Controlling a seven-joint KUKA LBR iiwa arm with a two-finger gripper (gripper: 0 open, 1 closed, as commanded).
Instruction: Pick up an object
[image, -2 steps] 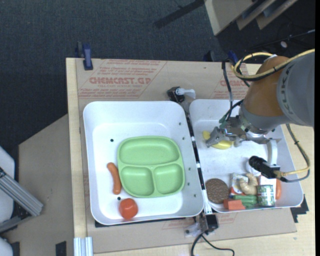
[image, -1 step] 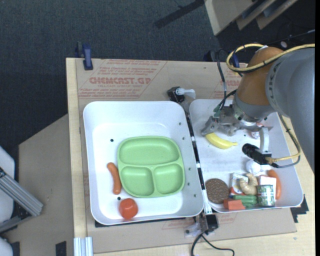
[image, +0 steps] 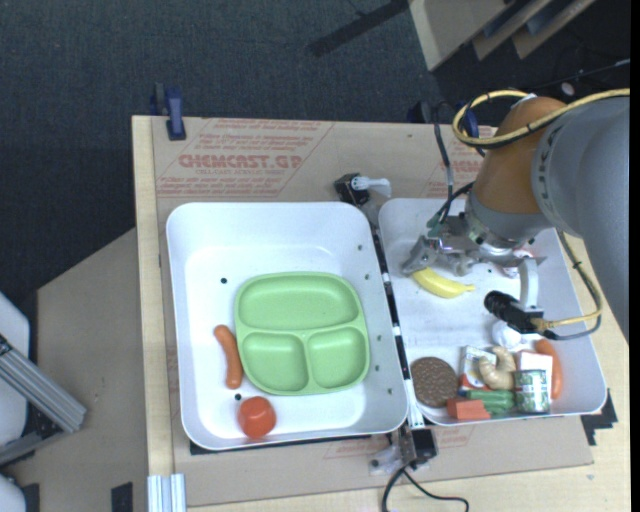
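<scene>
My gripper (image: 447, 258) hangs low over the far part of the right bin (image: 425, 325), with the orange-banded wrist above it. A yellow banana (image: 443, 284) lies on the bin floor right under and just in front of the gripper. I cannot make out whether anything touches the banana. A brown round patty (image: 434, 380) lies nearer the front of the same bin. Beside it sit several small toy foods: a beige peanut shape (image: 489, 370), a red block (image: 465, 409) and a green piece (image: 496, 402).
The left bin (image: 200, 250) holds a green divided plate (image: 300, 332), an orange sausage (image: 229, 356) and a red ball-like fruit (image: 257, 416). The grey arm fills the space above the right bin's far right corner. A cardboard sheet (image: 240, 160) lies behind the bins.
</scene>
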